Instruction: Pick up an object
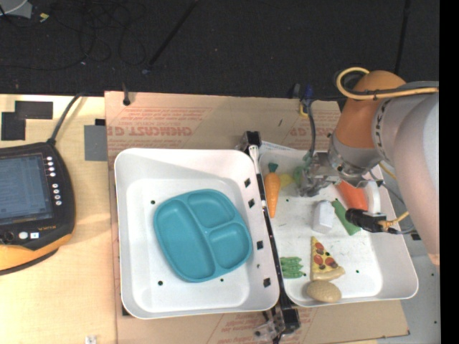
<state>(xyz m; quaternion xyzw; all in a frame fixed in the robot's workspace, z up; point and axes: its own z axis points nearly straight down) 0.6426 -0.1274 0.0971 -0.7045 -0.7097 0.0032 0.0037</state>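
Two bins (136, 185) | cardboard (179, 117) print reads "CHEMCZT", inverted | gripper (313, 181) state: cannot tell

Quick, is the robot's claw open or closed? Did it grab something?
Gripper: low in the right bin near the carrot; open or closed cannot be told, and nothing is seen held in it.

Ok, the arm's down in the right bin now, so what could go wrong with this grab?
The gripper sits near the bin's far end among crowded items: the carrot, a white piece and an orange piece. It may nudge them or catch two. The cable trailing over the bin could snag the green piece beneath it.
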